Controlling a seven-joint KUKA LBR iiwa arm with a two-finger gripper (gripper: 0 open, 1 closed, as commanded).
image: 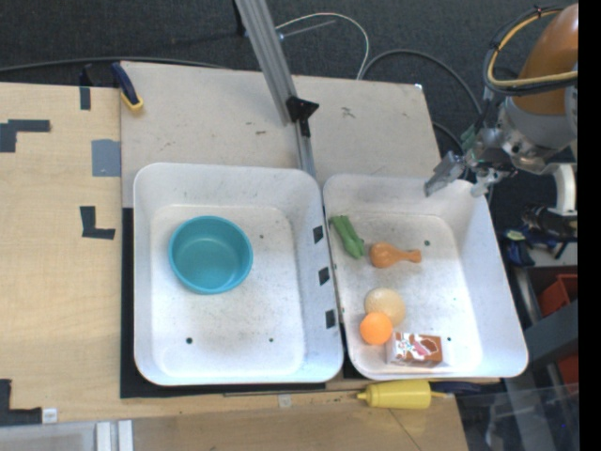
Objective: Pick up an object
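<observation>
The right bin (488, 280) holds a green pickle-like toy (346, 236), an orange gourd-shaped toy (393, 255), a beige ball (384, 303), an orange ball (376, 329) and a red-brown packet (416, 349). My gripper (460, 180) hangs over the bin's far right corner, above and to the right of the toys. Its two fingers stand apart with nothing between them. The gourd toy is the nearest item, well below and left of the fingertips.
A teal bowl (211, 254) sits in the left bin (150, 346). A yellow bottle (399, 395) lies on the bench just in front of the right bin. A slanted metal pole (272, 50) rises behind the bins. Cables run behind the bench.
</observation>
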